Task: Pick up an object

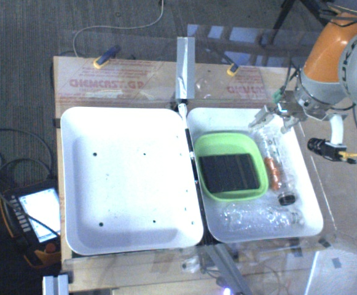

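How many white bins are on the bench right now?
2. The left bin sits on the bench's left half; the right bin sits beside it, touching along the middle, and holds a green container and a bottle.

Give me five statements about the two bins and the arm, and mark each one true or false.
1. The green container sits in the right bin. True.
2. The green container holds a dark rectangular item. True.
3. The hand hovers over the left bin. False: it is above the right bin's far edge.
4. A clear bottle with orange contents lies left of the green container. False: it lies on its right.
5. The clear crinkled plastic lies in the right bin's near part. True.
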### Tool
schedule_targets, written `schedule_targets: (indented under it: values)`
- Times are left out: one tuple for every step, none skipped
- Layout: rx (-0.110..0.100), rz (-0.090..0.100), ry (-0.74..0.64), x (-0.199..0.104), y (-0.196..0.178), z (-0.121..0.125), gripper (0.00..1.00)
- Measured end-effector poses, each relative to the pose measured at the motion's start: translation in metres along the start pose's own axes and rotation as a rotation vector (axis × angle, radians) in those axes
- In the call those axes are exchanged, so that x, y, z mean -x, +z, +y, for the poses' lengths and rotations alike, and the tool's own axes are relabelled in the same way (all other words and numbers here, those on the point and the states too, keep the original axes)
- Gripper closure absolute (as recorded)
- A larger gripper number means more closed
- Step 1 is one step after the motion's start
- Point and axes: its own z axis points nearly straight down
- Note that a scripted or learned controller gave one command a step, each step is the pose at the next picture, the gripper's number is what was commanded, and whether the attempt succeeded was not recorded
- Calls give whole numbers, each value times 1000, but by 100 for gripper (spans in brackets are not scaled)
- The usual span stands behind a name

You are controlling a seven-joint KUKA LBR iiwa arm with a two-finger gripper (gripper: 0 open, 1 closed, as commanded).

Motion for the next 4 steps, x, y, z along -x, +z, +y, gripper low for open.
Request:
schedule_targets:
  values:
    - [21, -4, -24, 30, 84, -24, 0]
    - [56, -48, 22, 8, 86, -31, 0]
    - [55, -31, -92, 21, 88, -53, 0]
    - [41, -8, -118, 34, 93, -95, 0]
